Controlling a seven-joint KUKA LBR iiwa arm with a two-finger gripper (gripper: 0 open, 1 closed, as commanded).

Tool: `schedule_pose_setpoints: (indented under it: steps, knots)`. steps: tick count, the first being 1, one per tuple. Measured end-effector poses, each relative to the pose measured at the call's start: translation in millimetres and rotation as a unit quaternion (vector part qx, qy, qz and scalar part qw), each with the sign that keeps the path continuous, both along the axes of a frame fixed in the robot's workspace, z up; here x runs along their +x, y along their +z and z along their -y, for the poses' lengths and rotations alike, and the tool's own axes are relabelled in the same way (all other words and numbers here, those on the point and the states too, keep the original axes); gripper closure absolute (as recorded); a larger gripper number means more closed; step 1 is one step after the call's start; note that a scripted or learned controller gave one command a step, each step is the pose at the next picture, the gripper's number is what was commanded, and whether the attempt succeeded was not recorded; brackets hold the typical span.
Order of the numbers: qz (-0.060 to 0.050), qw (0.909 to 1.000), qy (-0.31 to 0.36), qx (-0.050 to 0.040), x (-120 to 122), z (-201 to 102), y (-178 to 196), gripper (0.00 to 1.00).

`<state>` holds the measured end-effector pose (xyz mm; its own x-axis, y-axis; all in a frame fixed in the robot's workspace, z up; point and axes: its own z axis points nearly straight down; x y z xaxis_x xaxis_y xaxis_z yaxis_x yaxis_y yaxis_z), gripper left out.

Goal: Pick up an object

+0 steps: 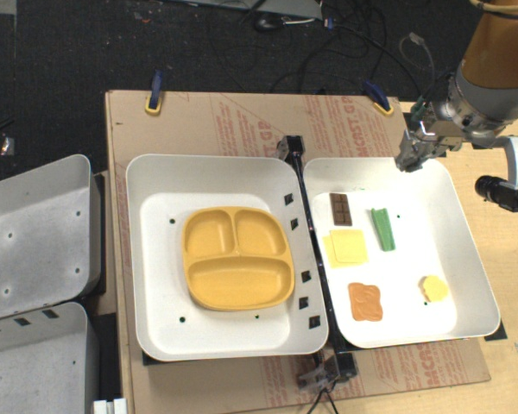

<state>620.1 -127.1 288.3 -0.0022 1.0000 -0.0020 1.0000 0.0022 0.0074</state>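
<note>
The gripper (411, 159) is seen at the far rim of the right bin (466, 231), near that bin's upper right corner, at about two o'clock from the middle of the view. Nothing is seen between its fingers, and whether they are parted or closed cannot be told, since they appear only as a small dark tip against the white rim.

The likely targets all lie toward seven o'clock from the gripper, on the floor of the right bin. Nearest are the green block (382, 228) and the brown bar (340, 209). The green block lies with its long axis running roughly from twelve to six o'clock, tilted slightly; the brown bar lies close to the same line, near the divider between the bins. Just at six o'clock of the brown bar a yellow square (346, 247) is found, and farther on an orange piece (365, 302) and a small yellow piece (433, 289), well apart from the gripper. In the left bin (147, 231) a yellow divided plate (239, 258) rests alone.

The arm (497, 50) reaches in from three o'clock, its orange band high at the view's upper right corner and the wrist bent downward and toward nine o'clock. A descent toward seven o'clock is judged necessary before any grasp can be made.
</note>
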Motion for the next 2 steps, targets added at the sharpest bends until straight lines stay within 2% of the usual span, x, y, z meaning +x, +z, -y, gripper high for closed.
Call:
schedule_pose_setpoints:
  steps: [1,2]
  knots:
    - [-0.004,1.0000,0.002,0.0013,4.3,-50.9,-5.8,1.00]
    - [-0.005,1.0000,0.003,0.0017,-6.5,-105.5,-24.9,1.00]
